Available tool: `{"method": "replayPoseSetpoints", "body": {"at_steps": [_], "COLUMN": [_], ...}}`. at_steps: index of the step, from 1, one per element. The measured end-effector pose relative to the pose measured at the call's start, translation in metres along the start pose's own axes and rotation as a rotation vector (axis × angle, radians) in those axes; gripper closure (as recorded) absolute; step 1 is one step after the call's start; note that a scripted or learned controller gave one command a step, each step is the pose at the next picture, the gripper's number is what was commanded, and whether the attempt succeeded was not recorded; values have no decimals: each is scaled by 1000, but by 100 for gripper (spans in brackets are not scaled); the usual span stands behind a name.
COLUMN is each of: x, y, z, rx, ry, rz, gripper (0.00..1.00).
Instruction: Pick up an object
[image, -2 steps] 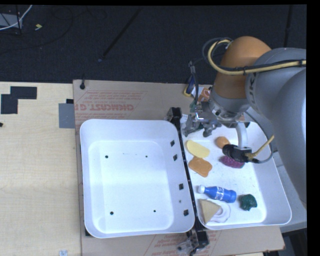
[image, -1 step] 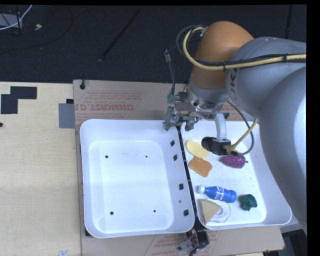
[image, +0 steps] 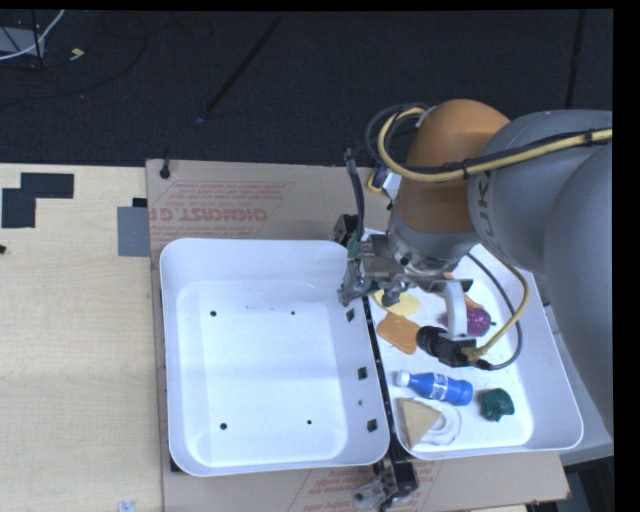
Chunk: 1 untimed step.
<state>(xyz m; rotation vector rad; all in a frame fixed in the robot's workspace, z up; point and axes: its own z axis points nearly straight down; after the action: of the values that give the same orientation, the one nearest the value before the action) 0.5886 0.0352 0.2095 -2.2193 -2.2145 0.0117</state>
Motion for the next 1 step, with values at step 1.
{"method": "replayPoseSetpoints", "body": {"at_steps": [1], "x": [-8], "y": [9], "z": [-31], "rx": [-9], "ry": [0], "rz": [-1], "gripper": [100]}}
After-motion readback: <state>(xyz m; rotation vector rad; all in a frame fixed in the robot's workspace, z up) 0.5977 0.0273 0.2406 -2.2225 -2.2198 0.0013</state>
